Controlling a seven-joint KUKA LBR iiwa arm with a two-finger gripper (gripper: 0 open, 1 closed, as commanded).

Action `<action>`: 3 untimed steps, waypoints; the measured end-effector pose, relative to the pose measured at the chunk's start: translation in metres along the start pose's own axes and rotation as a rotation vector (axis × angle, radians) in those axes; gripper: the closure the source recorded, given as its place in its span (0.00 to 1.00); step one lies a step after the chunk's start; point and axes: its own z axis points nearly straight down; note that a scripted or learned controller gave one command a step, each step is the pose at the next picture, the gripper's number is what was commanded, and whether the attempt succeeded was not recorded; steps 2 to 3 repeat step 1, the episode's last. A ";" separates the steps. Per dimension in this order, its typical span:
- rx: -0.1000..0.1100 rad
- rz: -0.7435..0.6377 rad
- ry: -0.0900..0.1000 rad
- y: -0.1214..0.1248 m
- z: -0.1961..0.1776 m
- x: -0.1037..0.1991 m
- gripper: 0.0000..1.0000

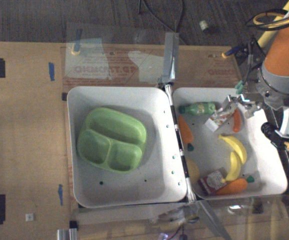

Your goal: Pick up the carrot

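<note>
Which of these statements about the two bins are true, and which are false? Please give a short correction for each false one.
1. The green divided plate lies in the left bin. True.
2. The banana lies on the green plate. False: it lies in the right bin, away from the plate.
3. A carrot lies along the left wall of the right bin. True.
4. The gripper is above the left bin. False: it is at the upper part of the right bin.
5. The green bottle lies on its side near the top of the right bin. True.
</note>
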 end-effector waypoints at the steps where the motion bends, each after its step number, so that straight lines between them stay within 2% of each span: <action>1: -0.004 0.104 -0.002 0.028 -0.022 -0.027 0.00; 3: -0.004 0.104 -0.002 0.028 -0.022 -0.027 0.00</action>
